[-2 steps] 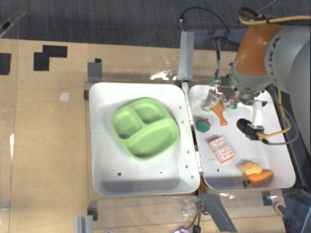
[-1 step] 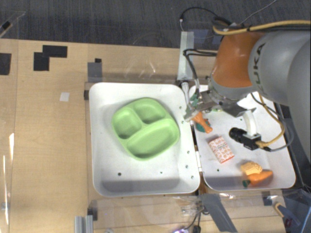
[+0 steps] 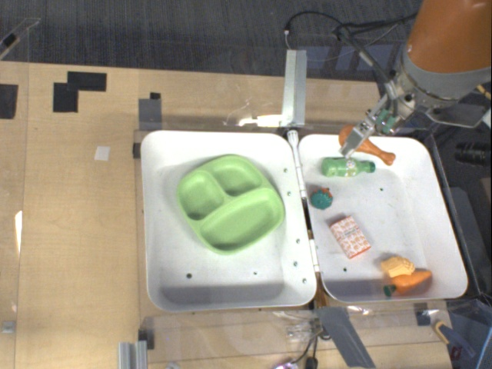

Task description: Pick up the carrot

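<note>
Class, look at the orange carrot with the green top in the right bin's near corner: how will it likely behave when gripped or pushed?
The orange carrot with the green top looks like moulded toy plastic, so probably stiff and light. Its tapered, rounded body may roll or slip from the fingers. It lies against a tan ridged toy, which a push would likely nudge.

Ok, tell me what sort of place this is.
Probably a robot lab bench rather than a kitchen: two white bins fixed to a wooden table, a robot arm reaching in, and toy food such as a carrot.
</note>
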Available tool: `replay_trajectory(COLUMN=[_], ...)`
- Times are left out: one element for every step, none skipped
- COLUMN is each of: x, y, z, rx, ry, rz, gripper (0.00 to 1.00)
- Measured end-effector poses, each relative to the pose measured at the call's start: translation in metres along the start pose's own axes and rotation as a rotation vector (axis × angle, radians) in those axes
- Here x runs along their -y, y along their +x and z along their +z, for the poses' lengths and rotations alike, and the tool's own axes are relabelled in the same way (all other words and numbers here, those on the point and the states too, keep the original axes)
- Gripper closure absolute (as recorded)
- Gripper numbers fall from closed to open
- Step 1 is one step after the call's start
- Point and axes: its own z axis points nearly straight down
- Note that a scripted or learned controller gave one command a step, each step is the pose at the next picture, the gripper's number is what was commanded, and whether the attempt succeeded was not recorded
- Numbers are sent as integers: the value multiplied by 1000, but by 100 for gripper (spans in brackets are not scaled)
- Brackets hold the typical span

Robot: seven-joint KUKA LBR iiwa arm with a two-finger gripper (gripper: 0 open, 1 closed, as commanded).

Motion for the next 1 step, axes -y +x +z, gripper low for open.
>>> replay_trajectory(x=[-22], y=[80], z=[123], rx=[-4], ry=[3], rz=[76], gripper=[100])
